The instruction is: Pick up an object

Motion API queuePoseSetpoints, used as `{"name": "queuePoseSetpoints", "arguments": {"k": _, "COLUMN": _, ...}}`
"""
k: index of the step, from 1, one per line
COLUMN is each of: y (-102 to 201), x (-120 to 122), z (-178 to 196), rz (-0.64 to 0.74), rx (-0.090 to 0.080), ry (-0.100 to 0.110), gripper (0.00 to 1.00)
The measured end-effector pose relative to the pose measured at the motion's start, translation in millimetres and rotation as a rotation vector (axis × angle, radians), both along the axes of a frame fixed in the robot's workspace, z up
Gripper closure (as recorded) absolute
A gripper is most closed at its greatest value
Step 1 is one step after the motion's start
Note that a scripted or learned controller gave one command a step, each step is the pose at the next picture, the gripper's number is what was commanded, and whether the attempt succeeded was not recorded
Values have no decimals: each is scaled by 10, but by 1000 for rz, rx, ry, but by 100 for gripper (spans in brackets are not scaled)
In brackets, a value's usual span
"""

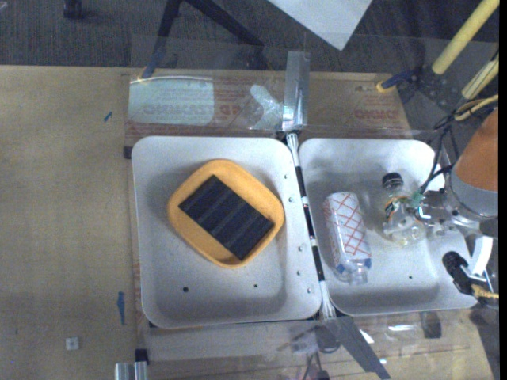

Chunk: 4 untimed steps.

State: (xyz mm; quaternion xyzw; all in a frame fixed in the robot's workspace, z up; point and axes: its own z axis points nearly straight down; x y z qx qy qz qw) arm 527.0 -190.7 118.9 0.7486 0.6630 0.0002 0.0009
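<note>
Since the task names no particular object, the likeliest candidate from where I stand is the bottle [347, 236], a clear plastic one with a red-patterned label, lying on its side in the right bin [412, 287], its cap end toward the near wall. It lies roughly along the bin's length, near the divide between the two bins. Just beside it, to the right, sits the end effector [404, 220], down low over the bin floor with wires and a clear housing around it; I cannot tell whether it is released or clenched, and nothing is plainly caught in it. The arm [479, 169] comes in from the right, its orange band above the wrist hanging over the bin's far right corner. In the left bin [150, 291] lies the other option, a yellow pad [226, 212] with a dark ribbed panel on top, turned at an angle and well apart from the tool. Both bins rest on the counter [63, 212]. The trouble I would expect is with the bottle: it is round, smooth and light, so a squeeze that lands off its middle would probably roll it away or squirt it out toward the divide. Being beside the bottle rather than over it, the tool may also simply shut on air, or nudge the bottle sideways coming across.
</note>
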Motion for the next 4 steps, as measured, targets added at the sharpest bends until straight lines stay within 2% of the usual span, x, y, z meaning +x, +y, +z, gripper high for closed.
{"name": "queuePoseSetpoints", "arguments": {"k": 1, "y": 31, "x": -62, "z": 142, "rz": -215, "rx": 0, "ry": 0, "gripper": 0}}
{"name": "queuePoseSetpoints", "arguments": {"k": 2, "y": 202, "x": 211, "z": -306, "rz": -26, "rx": 0, "ry": -3, "gripper": 0}}
{"name": "queuePoseSetpoints", "arguments": {"k": 3, "y": 23, "x": 561, "z": -312, "rz": 252, "rx": -2, "ry": -5, "gripper": 0}}
{"name": "queuePoseSetpoints", "arguments": {"k": 4, "y": 6, "x": 1297, "z": -329, "rz": 375, "rx": 10, "ry": 41, "gripper": 0}}
